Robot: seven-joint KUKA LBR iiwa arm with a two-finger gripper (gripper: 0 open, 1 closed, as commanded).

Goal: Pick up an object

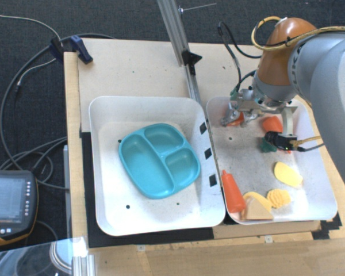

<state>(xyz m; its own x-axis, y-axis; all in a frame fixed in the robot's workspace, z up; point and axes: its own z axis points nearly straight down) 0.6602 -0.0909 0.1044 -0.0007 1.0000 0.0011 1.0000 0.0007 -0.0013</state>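
My gripper [234, 118] is down at the far left corner of the right bin [310, 214]. A small orange-red bit [237, 119] shows right at its tip; whether it is held is unclear. Just to the right lies an orange-red piece [271, 123], and below it a small green thing [268, 146]. Nearer the front of this bin lie a yellow oval piece [288, 174], an orange carrot [233, 192] along the left wall, a ridged yellow piece [279, 198] and a tan wedge [257, 207].
The left bin [106, 154] holds a turquoise divided plate [158, 160]. A metal pole [178, 27] slants up from between the bins. Cables and a pendant [8, 203] lie on the floor to the left.
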